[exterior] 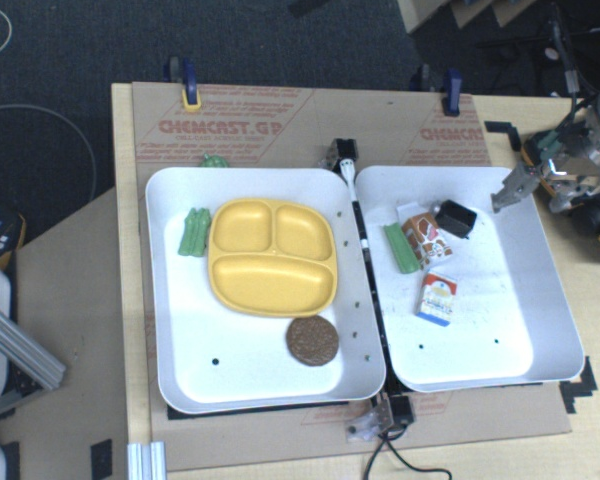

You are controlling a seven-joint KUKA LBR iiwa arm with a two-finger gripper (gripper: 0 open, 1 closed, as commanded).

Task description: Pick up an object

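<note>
On bench, camera view, 2 shallow white bins side by side on a brown board.

Left bin [170, 298]:
- Yellow divided plate [273, 256], 3 compartments, lies flat at centre.
- Green pea-pod toy [194, 233], just beside plate's left edge, lengthwise approx. front to back.
- Brown round patty [312, 340], flat, just below plate's lower right corner; touching or barely apart, cannot tell.

Right bin [540, 318]:
- Green pod-like piece [401, 247], near bin's left wall, slanted.
- Brown/red/white packet [426, 238], just beside green piece on its right, appears to touch it.
- Small black block [455, 218], at packet's upper right, touching or overlapping its corner.
- Small carton, red/white w/ blue bottom edge [438, 299], lies alone nearer bin centre, below packet, apart from it.

Arm/tool:
- Gripper [507, 195], grey, at upper right corner of right bin, over the rim area, w/ wrist hardware and cables behind it at right edge of view.
- Nothing seen between its fingers; how far open: cannot tell, too small and at a bad angle.
- Well apart from carton; nearest item is black block, to its left, not touching.

Misc: 2 blue clamps [188, 76] on board's far edge.
</note>
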